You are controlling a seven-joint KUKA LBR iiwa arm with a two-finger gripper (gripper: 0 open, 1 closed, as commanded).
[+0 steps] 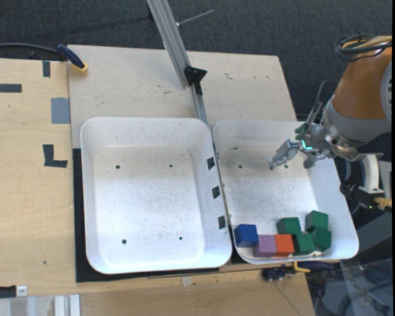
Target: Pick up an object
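Dark carpet surrounded a pale wooden bench (151, 78) that bore 2 shallow white bins side by side, the left bin (92, 176) beside the right bin (250, 137). Above the right bin's far half hung the gripper (281, 157), and whether its fingers stood apart or together I could not tell. Nothing appeared to be held. All candidates for picking sat crowded in the right bin's near corner, well apart from the gripper: 1 blue block (246, 234), 1 purple block (267, 244), 1 orange block (284, 243) and what looked like 4 green blocks (311, 232), though that cluster overlapped and the count was uncertain. Because they touched one another and hugged the rim, a descent could likely jam a finger on a neighbour or the wall, or nudge blocks aside and close on nothing
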